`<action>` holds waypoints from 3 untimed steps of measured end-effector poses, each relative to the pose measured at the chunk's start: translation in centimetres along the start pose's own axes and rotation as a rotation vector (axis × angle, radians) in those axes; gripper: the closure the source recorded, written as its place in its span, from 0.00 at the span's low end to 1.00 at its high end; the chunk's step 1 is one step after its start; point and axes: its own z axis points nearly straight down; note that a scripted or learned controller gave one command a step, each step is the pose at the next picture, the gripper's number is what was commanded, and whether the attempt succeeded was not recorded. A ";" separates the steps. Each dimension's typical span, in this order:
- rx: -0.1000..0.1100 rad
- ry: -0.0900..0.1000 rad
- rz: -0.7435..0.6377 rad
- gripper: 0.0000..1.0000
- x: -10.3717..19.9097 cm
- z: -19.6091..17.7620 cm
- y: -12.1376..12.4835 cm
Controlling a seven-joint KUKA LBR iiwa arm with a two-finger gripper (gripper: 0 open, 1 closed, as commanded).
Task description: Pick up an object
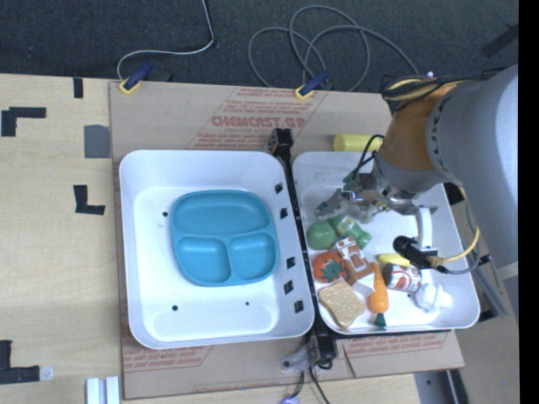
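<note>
My gripper hangs low in the right bin, under the grey arm and its orange band. It is just above a pile of toy food. Directly below it lie a round green piece and a darker green piece. Nearer the front are a red tomato-like piece, an orange and white box, a slice of toast, a carrot, a yellow banana and a red and white can. No object shows clearly between the fingers.
The left bin holds a blue divided plate. A yellow item lies on the cardboard behind the right bin. A crumpled white thing sits in the right bin's front right corner. Cables loop across the dark floor at the back.
</note>
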 end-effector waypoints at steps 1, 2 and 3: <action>-0.004 -0.002 0.000 0.00 -6.4 -10.5 -0.6; 0.000 0.002 -0.002 0.00 1.8 -0.3 0.1; 0.000 0.001 -0.002 1.00 1.8 -1.3 0.2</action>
